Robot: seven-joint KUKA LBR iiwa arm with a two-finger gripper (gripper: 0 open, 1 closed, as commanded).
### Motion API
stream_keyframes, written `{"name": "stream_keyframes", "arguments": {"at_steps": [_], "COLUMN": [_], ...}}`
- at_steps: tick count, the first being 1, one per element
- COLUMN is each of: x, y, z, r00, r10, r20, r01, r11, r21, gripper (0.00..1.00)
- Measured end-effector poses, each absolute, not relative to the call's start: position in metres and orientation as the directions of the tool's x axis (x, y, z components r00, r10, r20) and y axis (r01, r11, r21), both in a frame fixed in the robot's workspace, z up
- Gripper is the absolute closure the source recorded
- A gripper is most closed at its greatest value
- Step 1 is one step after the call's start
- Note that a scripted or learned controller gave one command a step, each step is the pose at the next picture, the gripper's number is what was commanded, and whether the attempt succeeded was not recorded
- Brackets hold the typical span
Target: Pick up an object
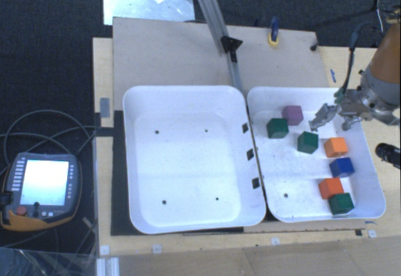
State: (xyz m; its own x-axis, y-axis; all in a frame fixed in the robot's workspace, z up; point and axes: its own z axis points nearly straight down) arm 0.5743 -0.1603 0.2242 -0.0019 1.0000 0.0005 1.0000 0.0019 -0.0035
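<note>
Right bin (376,202): seven blocks, among them a purple block (292,113) and a green block (307,142). Pincer (332,118) hovered above these two, fingers spread, grasping nothing.

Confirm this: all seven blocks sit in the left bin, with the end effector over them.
Wrong bin. The camera view shows the seven blocks in the right bin, not the left bin. The end effector is above them.
</note>
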Motion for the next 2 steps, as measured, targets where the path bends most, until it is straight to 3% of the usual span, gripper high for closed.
{"name": "stream_keyframes", "arguments": {"at_steps": [2], "x": [0.567], "y": [-0.155], "z": [0.122], "r00": [-0.002], "r10": [1.000], "r20": [0.001], "r01": [1.000], "r11": [0.002], "r21": [-0.005], "gripper": [0.00]}}
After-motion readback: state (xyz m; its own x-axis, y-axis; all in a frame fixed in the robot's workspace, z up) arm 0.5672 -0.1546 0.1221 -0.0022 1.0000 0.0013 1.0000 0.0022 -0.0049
